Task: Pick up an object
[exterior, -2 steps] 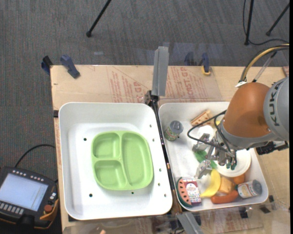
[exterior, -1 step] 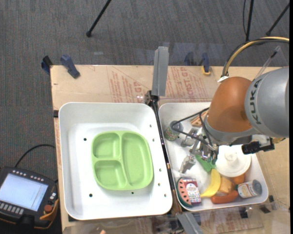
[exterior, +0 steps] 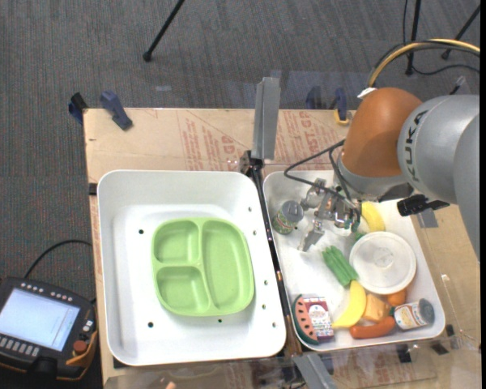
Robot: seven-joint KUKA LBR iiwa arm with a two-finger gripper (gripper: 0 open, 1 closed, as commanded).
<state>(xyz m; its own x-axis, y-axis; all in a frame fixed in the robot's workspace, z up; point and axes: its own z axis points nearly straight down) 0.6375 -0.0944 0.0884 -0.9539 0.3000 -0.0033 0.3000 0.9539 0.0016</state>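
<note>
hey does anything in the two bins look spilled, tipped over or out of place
Nothing looks spilled or broken. The green divided tray lies flat in the left bin. The toy food sits crowded at the right bin's near end, the banana against the white bowl.

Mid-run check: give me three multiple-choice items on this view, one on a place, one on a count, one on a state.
1. Where does the green tray lie?
A. left bin
B. right bin
C. on the floor

2. How many compartments does it have?
A. two
B. three
C. five

3. How does the white bowl stand?
A. tipped on its side
B. stacked on the tray
C. upright in the right bin

Answers:
1 A, it sits inside the left bin.
2 B, two small ones beside one long one.
3 C, its round opening faces up, next to the banana, in the right bin.
</note>
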